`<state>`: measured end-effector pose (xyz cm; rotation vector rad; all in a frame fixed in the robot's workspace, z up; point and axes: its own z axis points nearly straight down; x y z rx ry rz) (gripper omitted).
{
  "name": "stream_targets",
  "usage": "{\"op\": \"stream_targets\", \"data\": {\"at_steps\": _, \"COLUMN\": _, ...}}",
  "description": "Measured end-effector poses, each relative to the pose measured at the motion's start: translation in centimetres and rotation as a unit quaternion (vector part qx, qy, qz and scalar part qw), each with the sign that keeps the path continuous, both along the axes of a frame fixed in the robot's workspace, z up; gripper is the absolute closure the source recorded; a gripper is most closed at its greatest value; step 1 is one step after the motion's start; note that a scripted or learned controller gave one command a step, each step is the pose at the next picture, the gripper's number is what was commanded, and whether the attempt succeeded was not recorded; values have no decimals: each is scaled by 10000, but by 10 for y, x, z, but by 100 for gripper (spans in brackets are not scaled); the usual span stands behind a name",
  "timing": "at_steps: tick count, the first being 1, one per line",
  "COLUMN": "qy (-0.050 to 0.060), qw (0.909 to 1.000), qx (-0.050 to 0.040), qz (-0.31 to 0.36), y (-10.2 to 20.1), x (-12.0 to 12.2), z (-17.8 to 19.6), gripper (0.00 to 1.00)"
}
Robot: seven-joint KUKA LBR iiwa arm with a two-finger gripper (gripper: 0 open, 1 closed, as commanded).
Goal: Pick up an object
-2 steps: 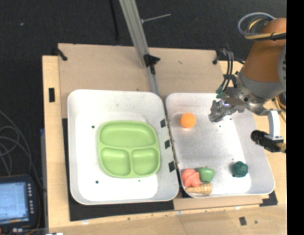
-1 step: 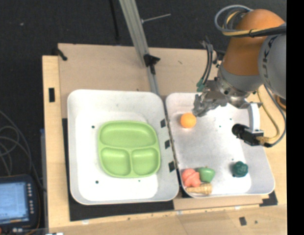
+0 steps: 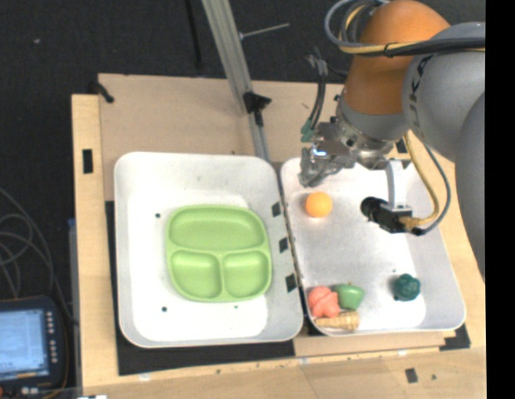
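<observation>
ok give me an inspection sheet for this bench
surface: wooden bench with two white bins, left bin and right bin
job's things: orange ball, green toy, pink toy, green pepper, tan piece, all in right bin
clutter: green tray in left bin
grippers: gripper just above the ball, holding nothing seen
cables: hoses on arm; wires at left
surroundings: metal pole, screen

You get one fixed camera above the worktop (image 3: 191, 115), looking down at a slant, moderately far; both white bins (image 3: 141, 181) fit in frame, arm (image 3: 407, 65) entering from the right.
</observation>
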<state>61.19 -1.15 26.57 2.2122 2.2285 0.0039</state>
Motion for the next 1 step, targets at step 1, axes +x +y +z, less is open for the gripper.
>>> {"op": "stream_targets", "data": {"at_steps": 1, "qy": 8, "qw": 10000, "qx": -3, "qz": 1, "y": 59, "x": 10, "z": -14, "gripper": 100}}
